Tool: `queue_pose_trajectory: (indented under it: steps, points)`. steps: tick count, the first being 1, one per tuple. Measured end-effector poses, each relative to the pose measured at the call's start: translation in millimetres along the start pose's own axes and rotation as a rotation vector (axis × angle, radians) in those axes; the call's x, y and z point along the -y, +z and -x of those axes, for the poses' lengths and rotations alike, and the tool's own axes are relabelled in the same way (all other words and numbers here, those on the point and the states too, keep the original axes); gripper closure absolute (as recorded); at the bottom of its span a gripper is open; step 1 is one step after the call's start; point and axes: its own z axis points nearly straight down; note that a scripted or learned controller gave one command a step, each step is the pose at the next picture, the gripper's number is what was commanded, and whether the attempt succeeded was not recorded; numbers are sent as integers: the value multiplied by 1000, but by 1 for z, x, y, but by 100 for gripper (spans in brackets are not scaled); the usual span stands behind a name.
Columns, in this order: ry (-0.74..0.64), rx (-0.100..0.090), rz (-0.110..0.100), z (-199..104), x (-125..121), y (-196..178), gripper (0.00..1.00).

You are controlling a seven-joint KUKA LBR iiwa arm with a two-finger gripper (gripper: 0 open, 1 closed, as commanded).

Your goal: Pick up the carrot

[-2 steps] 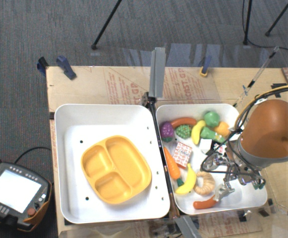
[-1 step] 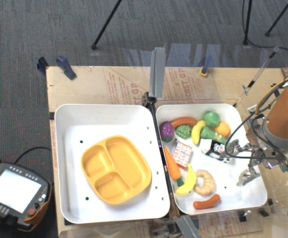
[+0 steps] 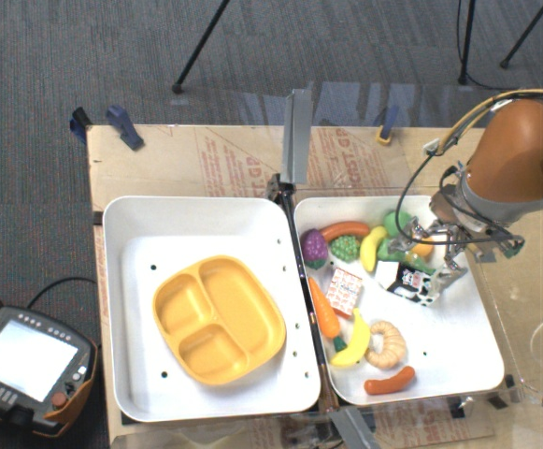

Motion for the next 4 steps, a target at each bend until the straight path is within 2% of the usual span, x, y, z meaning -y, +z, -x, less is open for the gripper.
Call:
queue_pose_trajectory:
  steps: [1, 2, 3, 4]
  points:
    - [-60, 1, -13, 25, 16, 10, 0]
    - [158, 11, -19, 21, 25, 11, 0]
    - [166, 16, -23, 18, 23, 12, 0]
    - [-17, 15, -22, 24, 18, 12, 0]
